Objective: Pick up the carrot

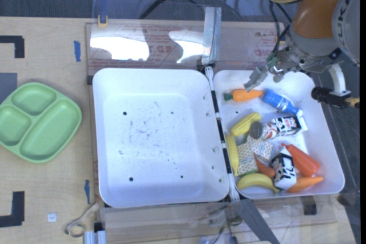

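A wooden worktop (46, 37) seen from above at a slant carries two shallow white bins side by side; the left bin (108, 88) has a scuffed white floor; the right bin (330, 146) is crowded with toy food and packets; the carrot (248, 96), short and orange with a green stub at its left end, lies on its side near the far edge of the right bin, close to the wall dividing the two bins; a blue bottle (281, 102) lies just beside the carrot on its right; nearer the camera are a yellow corn cob (245, 123), a black-and-white packet (282, 126), a patterned flat packet (254, 152), a long yellow piece along the dividing wall (231, 152), a banana (257, 181) at the near edge, and red and orange vegetables (303, 162) toward the near right corner; the grey arm with its orange band (320, 8) enters from the upper right; its hand (255, 79) hangs just above and slightly right of the carrot, the grey fingers pointing down and to the left; whether the fingers are spread or closed cannot be told, and nothing is visibly between them; on the worktop to the far left, well apart from the bins, sits a green divided plate (38, 122); a clear panel (148, 37) stands behind the left bin.
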You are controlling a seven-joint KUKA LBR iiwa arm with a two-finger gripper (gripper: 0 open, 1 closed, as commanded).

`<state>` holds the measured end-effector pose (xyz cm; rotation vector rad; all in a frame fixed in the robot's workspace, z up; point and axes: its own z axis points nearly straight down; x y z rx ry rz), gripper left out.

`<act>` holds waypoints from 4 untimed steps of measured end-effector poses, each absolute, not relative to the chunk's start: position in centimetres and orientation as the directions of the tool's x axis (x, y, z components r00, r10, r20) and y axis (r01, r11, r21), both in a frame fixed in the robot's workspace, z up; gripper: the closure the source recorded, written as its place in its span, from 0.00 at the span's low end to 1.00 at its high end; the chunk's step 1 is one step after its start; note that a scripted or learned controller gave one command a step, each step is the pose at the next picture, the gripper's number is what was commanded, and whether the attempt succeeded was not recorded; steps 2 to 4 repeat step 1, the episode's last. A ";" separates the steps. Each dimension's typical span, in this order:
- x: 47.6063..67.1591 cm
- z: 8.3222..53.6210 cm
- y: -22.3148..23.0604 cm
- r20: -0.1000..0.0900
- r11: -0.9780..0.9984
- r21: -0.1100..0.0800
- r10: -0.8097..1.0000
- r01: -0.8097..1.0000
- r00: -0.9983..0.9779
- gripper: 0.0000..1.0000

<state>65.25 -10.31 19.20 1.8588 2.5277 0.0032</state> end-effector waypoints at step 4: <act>66.6 8.5 -10.2 0.000 0.327 -0.004 0.945 0.945 -0.327 0.00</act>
